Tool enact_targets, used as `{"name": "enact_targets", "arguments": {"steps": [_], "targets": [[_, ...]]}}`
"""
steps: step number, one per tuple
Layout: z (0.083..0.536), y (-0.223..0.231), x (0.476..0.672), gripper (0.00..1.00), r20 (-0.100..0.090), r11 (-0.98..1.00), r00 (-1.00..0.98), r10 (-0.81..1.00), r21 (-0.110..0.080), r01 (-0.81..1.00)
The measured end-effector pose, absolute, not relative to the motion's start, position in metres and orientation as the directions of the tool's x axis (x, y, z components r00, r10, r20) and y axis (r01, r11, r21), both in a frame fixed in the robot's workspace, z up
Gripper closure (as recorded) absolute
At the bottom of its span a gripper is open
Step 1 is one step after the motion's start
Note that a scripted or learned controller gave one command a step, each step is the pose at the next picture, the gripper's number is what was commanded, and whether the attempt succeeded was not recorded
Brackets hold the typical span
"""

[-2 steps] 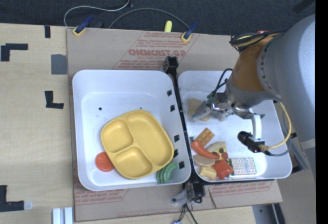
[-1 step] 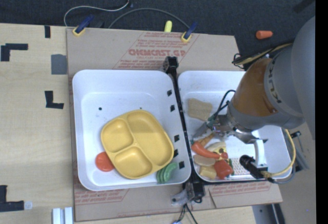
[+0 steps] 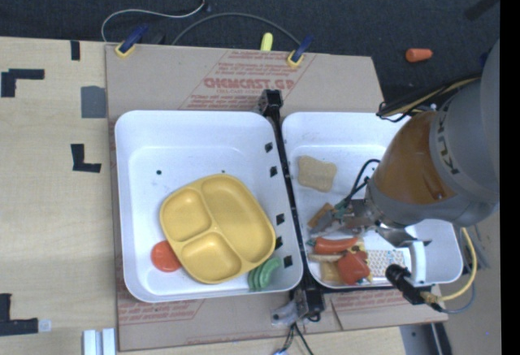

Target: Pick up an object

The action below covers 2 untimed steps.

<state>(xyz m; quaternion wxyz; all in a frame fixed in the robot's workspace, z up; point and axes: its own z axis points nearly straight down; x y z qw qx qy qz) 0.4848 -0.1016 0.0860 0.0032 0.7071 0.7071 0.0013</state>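
My gripper (image 3: 329, 219) hangs low in the right bin (image 3: 370, 124), down among a heap of small things near its front wall, and I cannot tell how it is set, because my own wrist and the orange band (image 3: 414, 166) above it cover most of it from this angle. Nothing is plainly lifted. Just beside the gripper lies a brownish piece (image 3: 318, 215), and in front of that a red sausage-shaped thing (image 3: 335, 245), a red lump (image 3: 353, 266) and an orange-yellow bit (image 3: 330, 270), all close together, some touching. A tan bread-like block (image 3: 316, 173) sits apart from the heap, toward the back of the same bin. Across the dark divider, the left bin (image 3: 134, 134) holds a yellow plate (image 3: 216, 227) with three compartments (it lies at a slant to the bin's walls), an orange-red ball (image 3: 165, 257) partly tucked under its near-left edge, and a green ridged thing (image 3: 265, 273) against its near-right edge. Both bins rest on a brown cardboard sheet (image 3: 244, 77) laid on the worktop (image 3: 49, 207), clipped at the far edge. Beyond it, on the dark floor, lies a small orange thing (image 3: 419, 54).
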Motion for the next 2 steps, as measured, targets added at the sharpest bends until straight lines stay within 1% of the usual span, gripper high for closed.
{"name": "enact_targets", "arguments": {"steps": [1, 2], "targets": [[0.085, -0.095, 0.532, 0.0, -0.001, 0.002, -0.002, 1.0, 0.001, 1.0], [0.192, -0.091, 0.642, 0.0, -0.004, 0.006, -0.006, 1.0, 0.017, 1.0]]}}
